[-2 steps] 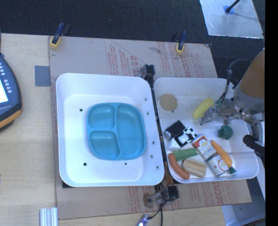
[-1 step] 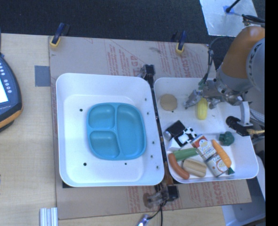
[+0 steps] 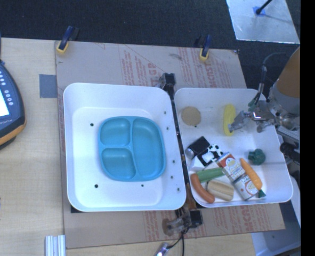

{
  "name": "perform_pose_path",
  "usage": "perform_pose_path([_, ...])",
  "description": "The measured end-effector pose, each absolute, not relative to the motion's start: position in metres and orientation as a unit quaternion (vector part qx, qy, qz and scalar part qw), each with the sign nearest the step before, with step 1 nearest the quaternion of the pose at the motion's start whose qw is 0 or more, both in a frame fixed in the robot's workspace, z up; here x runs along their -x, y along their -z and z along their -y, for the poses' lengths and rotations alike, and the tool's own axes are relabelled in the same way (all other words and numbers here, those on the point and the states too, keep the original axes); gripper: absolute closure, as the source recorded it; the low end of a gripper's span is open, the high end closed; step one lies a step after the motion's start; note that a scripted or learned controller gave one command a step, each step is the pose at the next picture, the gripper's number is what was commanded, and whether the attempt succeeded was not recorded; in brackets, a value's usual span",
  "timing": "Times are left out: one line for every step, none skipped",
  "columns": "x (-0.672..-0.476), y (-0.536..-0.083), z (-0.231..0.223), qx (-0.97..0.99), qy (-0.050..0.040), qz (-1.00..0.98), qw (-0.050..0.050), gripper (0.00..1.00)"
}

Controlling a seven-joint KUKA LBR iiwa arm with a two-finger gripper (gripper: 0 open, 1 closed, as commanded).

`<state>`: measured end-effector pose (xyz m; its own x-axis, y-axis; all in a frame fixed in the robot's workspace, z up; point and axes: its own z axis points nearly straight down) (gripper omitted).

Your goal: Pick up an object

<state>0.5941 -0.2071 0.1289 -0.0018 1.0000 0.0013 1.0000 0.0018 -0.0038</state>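
Note:
The right bin holds several toy foods. A yellow piece lies near its back, with a tan disc to its left. A green lump sits at the right side. At the front lie an orange carrot, two small cartons, a green stick, a red sausage and a tan roll. My gripper hangs over the bin's back right, open, one fingertip just beside the yellow piece. Nothing is between the fingers.
The left bin holds a blue divided plate. A black object and a black-and-white piece lie mid-left in the right bin. A grey-orange handset rests on the bench at far left. Clamps hold the board.

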Motion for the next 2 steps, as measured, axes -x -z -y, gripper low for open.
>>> perform_pose_path([-0.631,-0.091,0.181,0.706,-0.001,0.709,0.001,0.0])
perform_pose_path([-0.631,-0.102,0.182,0.705,-0.0011,0.709,0.001,1.0])
